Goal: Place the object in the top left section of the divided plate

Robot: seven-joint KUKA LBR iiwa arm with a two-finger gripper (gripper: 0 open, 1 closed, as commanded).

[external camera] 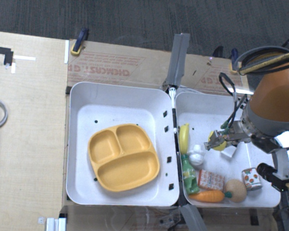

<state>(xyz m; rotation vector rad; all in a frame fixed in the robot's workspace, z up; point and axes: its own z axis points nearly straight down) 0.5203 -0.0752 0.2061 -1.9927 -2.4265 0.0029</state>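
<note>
While the tool (pixel 217 141) hangs low over the right white bin (pixel 263 200), you cannot tell whether it is pinching anything; a small yellow object (pixel 220 143) sits right at its tip, perhaps the task's thing. Confirm a firm hold before you lift. Then carry it clear over the wall between the bins to the yellow divided plastic plate (pixel 124 157) in the left white bin (pixel 77 131), and lower it squarely into the top left section (pixel 103 147).

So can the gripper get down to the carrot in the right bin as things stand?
Probably yes. The carrot lies uncovered along the near wall of the right bin, with the gripper above the same bin. A green packet and a red-and-white packet crowd it, so a clean grasp looks tight.
</note>
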